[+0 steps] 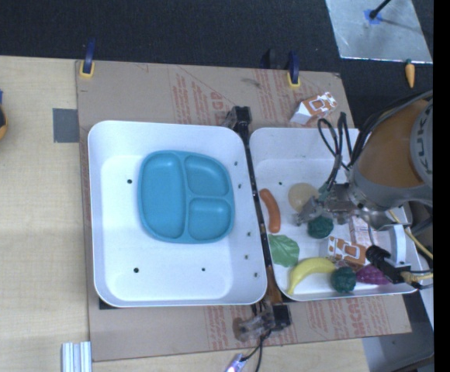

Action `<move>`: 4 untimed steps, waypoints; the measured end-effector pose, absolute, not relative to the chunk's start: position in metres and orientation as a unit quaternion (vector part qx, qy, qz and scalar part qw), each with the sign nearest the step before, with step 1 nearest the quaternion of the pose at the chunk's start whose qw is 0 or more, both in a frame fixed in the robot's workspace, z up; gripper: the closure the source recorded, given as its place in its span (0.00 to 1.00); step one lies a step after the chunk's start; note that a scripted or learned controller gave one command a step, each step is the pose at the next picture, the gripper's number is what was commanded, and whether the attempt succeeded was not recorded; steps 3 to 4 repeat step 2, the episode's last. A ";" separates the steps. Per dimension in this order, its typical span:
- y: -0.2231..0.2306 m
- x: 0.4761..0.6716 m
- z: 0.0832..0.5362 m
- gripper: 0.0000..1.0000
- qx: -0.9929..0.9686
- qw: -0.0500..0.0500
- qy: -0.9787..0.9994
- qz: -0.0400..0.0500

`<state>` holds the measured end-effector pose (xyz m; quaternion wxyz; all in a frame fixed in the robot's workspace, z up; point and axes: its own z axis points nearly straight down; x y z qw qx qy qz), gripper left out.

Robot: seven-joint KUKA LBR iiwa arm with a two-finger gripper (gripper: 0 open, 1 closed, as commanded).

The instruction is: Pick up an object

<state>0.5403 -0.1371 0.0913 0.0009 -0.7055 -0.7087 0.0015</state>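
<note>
Although lowered into the right bin (287,142) from the right of the camera view, not seen holding anything. Gripper (330,206) down among the toys at mid-bin, just on the far side of a dark green knobbly piece (320,227) and just right of a beige ball (302,196). Hard to say whether touching either. Claw state: cannot tell, being masked by wrist hardware and black cables.

Progress, judged from the lie of things: reach made, pick not made. Every toy flat on the bin floor, none raised. Left to do: close on one piece, lift it clear, keep it held.

Likeliest target, as a guess: the dark green knobbly piece, nearest the tool. Roundish and lumpy, with no long axis to read and no clear heading, so approach angle probably of little account. Same for the beige ball.

Others in the same bin, for comparison:
- sausage (270,210) by the left wall, long axis running far to near, almost parallel to that wall
- banana (310,271) near the front rim, gently curved, long axis roughly left to right and rising a little toward the right end
- green leaf (283,249) lying flat between those two
- orange-and-white packet (345,249) and purple grapes (372,273) toward the right, beneath the arm

Left bin (101,208) well apart from the action — carrying a blue divided plate (186,196).
</note>
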 end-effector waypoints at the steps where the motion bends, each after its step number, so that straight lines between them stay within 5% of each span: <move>1: -0.138 0.540 0.102 1.00 -0.704 0.001 -0.710 0.002; 2: -0.050 0.538 0.209 1.00 -0.705 0.001 -0.709 0.000; 4: -0.050 0.538 0.209 1.00 -0.705 0.001 -0.709 0.000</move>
